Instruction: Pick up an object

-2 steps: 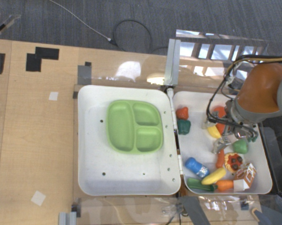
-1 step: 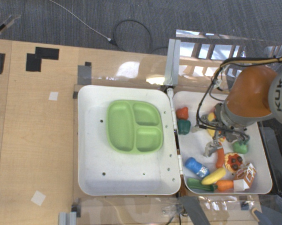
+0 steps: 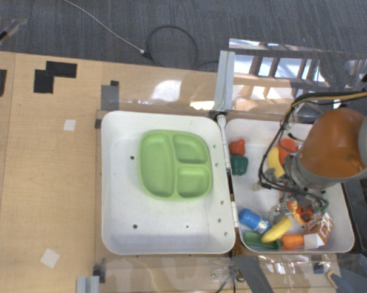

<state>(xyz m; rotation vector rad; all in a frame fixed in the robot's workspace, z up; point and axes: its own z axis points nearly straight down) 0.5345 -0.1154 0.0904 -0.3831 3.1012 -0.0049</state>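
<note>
My gripper point(image 3: 296, 207) reaches down into the right bin point(image 3: 348, 236), under the orange wrist band. It hovers over a pile of small toys at the bin's lower right. A yellow banana point(image 3: 277, 229) lies just left of it, beside a blue cylinder point(image 3: 251, 220) and a green piece point(image 3: 256, 239). An orange piece point(image 3: 293, 241) sits below the banana. A small orange-red block point(image 3: 237, 146) and a dark green block point(image 3: 239, 165) lie at the bin's upper left. A yellow item point(image 3: 276, 164) shows behind the cables.
The left bin point(image 3: 116, 231) holds a light green divided plate point(image 3: 174, 165). Black cables loop from the wrist across the right bin's upper half. A metal frame stands behind the bins. Bare wooden bench spreads to the left.
</note>
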